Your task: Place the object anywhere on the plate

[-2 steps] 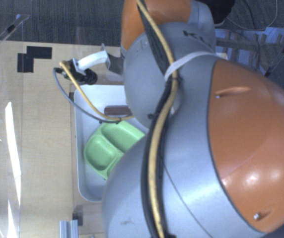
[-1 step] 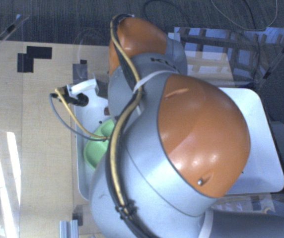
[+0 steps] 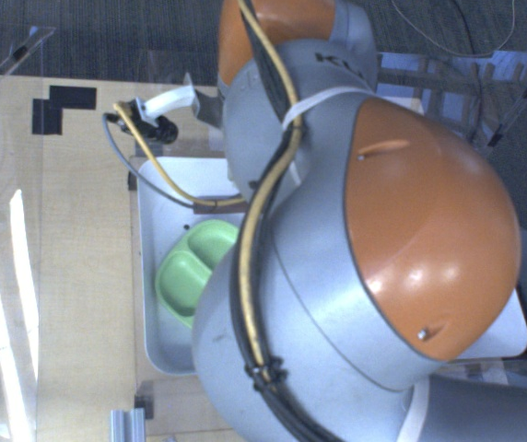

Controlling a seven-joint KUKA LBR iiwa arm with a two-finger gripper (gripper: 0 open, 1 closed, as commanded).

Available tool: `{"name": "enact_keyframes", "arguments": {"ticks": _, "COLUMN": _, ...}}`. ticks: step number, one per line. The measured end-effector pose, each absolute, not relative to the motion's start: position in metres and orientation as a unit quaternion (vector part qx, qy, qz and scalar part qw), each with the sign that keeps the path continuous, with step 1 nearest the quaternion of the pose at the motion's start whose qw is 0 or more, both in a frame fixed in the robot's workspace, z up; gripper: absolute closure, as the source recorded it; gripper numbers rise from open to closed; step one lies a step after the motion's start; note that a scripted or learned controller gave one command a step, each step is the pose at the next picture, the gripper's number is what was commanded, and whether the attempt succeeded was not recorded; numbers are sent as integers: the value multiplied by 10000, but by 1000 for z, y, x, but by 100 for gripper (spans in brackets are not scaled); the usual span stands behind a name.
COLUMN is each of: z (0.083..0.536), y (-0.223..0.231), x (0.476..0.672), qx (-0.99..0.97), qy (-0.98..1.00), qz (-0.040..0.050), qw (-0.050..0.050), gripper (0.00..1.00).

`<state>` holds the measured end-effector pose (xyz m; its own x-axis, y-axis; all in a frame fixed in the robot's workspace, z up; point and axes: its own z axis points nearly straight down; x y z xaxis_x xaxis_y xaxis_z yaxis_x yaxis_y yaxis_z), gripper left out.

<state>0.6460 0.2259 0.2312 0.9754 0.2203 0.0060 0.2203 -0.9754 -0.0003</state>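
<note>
1. Pale wooden table (image 3: 70,274) fills the left of the frame; dark carpet runs along the top.
2. One white bin (image 3: 153,339) sits at centre left, largely covered by the grey-and-orange arm (image 3: 365,274).
3. A light green plate (image 3: 190,270) with a divided well lies in the bin, its right part behind the arm.
4. The object to be placed cannot be located; it may lie under the arm.
5. Handling judgement: weight, stiffness and grip point cannot be assessed without sight of the object.
6. Pincer state: cannot be told.
7. The second bin's extent at the right is hard to make out.
</note>
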Motion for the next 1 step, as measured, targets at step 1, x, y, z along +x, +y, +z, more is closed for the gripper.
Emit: {"name": "enact_keyframes", "arguments": {"ticks": 1, "z": 231, "y": 226, "x": 646, "qx": -9938, "qy": -1107, "qz": -24, "qw": 5, "gripper": 0}}
